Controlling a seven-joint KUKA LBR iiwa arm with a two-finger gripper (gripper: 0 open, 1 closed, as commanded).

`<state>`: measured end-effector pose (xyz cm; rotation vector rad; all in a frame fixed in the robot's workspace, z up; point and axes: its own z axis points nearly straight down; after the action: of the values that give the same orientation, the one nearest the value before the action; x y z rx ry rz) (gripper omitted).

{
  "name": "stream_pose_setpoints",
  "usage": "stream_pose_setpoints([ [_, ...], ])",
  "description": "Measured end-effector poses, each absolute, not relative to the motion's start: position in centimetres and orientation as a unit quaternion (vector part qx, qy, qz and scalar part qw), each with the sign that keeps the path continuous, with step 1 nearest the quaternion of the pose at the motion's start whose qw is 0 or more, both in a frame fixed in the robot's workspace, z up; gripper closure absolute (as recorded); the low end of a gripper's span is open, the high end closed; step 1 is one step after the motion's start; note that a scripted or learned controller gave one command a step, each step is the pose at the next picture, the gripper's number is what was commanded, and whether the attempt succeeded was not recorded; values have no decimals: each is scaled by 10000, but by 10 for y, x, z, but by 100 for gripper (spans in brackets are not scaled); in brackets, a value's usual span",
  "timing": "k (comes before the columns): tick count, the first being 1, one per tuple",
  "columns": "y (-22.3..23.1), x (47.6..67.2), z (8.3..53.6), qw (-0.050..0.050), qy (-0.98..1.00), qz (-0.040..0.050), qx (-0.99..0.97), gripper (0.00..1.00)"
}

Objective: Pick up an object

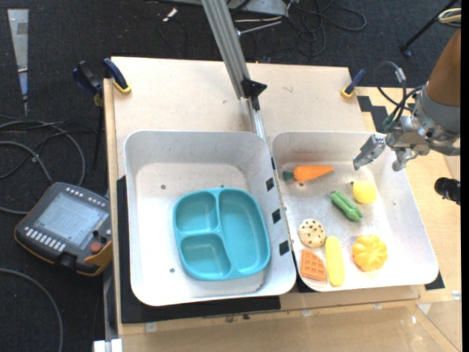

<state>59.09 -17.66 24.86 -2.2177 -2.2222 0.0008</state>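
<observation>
At right of frame, we see the gripper (382, 155) open and empty above the lemon (364, 191) in the right bin (410, 218).

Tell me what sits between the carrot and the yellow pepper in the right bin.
In the camera view, between the carrot and the yellow pepper lies the green pod, slanted across the white floor of the right bin. The lemon sits just right of it.
</observation>
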Motion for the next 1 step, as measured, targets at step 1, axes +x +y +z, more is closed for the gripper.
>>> stream_pose_setpoints([
  [1,-177,591,249,11,-7078,2,-7064,0],
])
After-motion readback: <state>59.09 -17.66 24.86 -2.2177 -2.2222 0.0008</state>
